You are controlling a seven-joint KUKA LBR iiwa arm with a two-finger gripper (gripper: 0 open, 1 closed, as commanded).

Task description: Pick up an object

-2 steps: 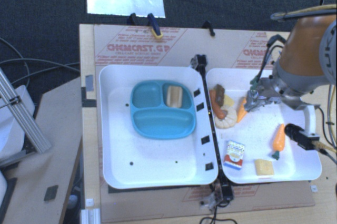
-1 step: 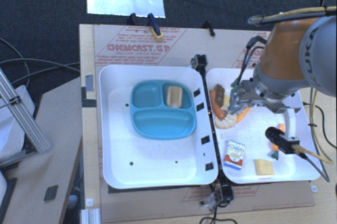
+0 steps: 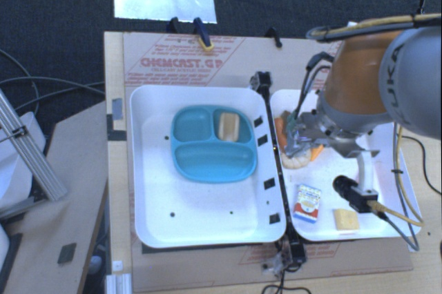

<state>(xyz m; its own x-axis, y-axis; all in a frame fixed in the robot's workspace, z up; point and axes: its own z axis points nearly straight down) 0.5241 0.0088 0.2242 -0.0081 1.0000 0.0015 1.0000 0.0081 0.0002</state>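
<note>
In the right bin (image 3: 407, 220), near its left wall, lies a heap: an orange piece (image 3: 280, 128) and a pale round thing (image 3: 297, 161) under it. The gripper (image 3: 298, 142) hangs right over this heap, down among the pieces; whether it is released or grasping, I cannot tell. A small carton (image 3: 308, 203) and a tan block (image 3: 346, 219) lie nearer the front. The left bin (image 3: 152, 217) bears a blue tray (image 3: 207, 161) with a beige block (image 3: 228, 125).

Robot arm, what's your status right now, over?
Gripper low in right bin, over orange-and-tan items; grip unclear. Small carton and tan block lie loose nearby. Blue plate in left bin.
</note>
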